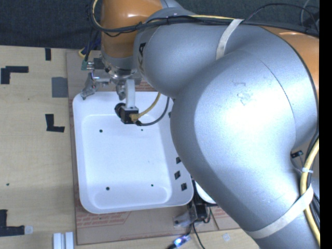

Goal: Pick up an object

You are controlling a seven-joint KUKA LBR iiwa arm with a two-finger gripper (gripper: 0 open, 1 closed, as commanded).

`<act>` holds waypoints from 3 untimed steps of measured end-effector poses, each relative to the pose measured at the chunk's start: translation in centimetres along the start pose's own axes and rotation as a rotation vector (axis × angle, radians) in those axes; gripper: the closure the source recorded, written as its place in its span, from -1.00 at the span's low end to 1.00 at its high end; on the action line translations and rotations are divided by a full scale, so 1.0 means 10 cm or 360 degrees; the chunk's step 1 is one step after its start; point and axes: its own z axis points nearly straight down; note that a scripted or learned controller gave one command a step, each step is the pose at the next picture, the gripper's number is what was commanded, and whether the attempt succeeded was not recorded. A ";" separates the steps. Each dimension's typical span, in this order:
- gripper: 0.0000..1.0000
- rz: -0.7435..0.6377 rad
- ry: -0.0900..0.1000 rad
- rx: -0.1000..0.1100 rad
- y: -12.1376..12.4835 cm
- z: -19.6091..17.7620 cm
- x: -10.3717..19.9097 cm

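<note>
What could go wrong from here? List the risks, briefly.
1. The hand hangs over the far rim of the white bin; a straight descent might strike that rim instead of reaching the floor.
2. The arm blocks much of the camera view with its grey bulk, so a failed grasp behind it could go unseen.
</note>
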 end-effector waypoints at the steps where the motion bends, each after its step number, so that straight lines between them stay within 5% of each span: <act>1: -1.00 0.0009 -0.0023 0.0034 -0.05 1.18 -0.08; 2: 1.00 0.0004 -0.0016 0.0024 -0.04 1.02 -0.05; 3: 1.00 0.0004 0.0001 -0.0007 -0.37 -0.48 -0.02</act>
